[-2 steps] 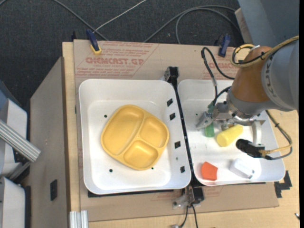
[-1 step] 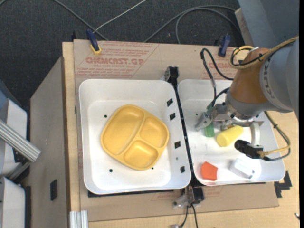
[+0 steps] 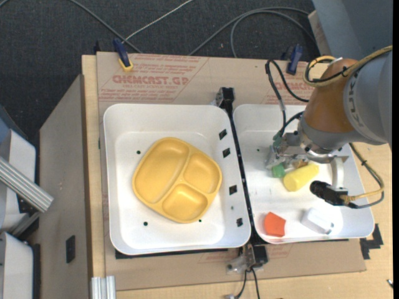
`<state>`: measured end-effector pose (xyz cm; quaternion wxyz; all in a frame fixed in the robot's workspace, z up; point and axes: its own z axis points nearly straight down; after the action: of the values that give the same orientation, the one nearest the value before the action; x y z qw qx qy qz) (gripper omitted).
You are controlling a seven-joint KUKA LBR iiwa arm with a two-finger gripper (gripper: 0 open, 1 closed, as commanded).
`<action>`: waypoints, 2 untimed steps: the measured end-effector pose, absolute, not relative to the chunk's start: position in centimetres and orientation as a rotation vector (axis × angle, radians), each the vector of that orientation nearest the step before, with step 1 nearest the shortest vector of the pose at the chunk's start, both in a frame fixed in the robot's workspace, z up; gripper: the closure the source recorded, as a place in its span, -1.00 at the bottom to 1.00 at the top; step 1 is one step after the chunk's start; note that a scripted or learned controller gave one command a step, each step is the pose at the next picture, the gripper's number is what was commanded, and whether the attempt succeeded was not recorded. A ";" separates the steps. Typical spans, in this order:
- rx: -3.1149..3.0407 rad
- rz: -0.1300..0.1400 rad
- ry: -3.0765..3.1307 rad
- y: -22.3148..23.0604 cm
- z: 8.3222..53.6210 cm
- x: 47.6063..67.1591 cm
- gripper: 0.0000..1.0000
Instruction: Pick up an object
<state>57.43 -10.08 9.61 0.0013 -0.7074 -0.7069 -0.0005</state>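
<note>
The gripper [image 3: 282,159] sits low over the right bin [image 3: 262,195] — how far open, I cannot tell — a green object [image 3: 278,170] just beneath it, a yellow cylinder [image 3: 300,177] alongside.

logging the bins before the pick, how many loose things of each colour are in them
yellow: 2 (divided plate, cylinder)
green: 1 (small piece)
orange: 1 (chunk)
white: 1 (block)
total: 5
</note>
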 end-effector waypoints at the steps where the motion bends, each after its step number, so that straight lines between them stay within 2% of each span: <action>1: -2.225 -0.005 -2.225 -10.9 14.7 58.1 1.00; 2: -2.225 -0.005 -2.225 -11.4 19.3 57.8 1.00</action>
<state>57.84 -11.45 19.31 -0.0023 -0.7071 -0.7071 -0.0016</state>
